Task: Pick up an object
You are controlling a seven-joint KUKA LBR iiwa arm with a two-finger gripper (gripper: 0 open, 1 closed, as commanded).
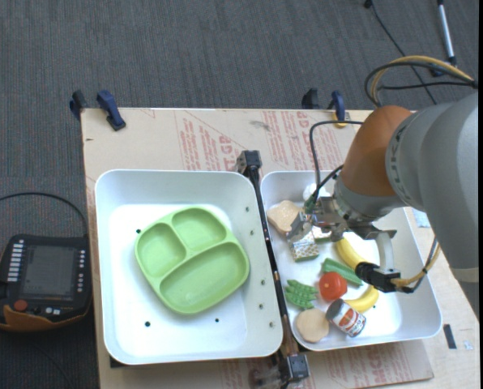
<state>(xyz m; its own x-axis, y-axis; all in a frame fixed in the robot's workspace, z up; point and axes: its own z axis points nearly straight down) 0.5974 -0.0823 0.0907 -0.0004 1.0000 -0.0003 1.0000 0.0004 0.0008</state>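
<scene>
You are looking at a pick that is not yet made, as far as the view shows: the pincer (310, 227) is hanging low over the upper left of the right bin (420, 318), just above the small patterned block (304, 248) and beside the tan bread piece (284, 215) — and whether it is wide or closed you cannot tell, since the wrist is covering it. Nothing is showing as lifted, so you are probably watching the descent or the closing, with the grasp and the raise still to come. Counting outward in that bin, you are seeing one block, one bread piece, two bananas (348, 250) (363, 299), one tomato (332, 286), two green vegetable pieces (301, 292) (342, 271), one round tan biscuit (312, 325) and one small can (347, 318). The left bin (112, 217) is carrying a single green divided plate (192, 258) — three compartments. Two bins are sitting side by side on the surface (185, 136).
</scene>
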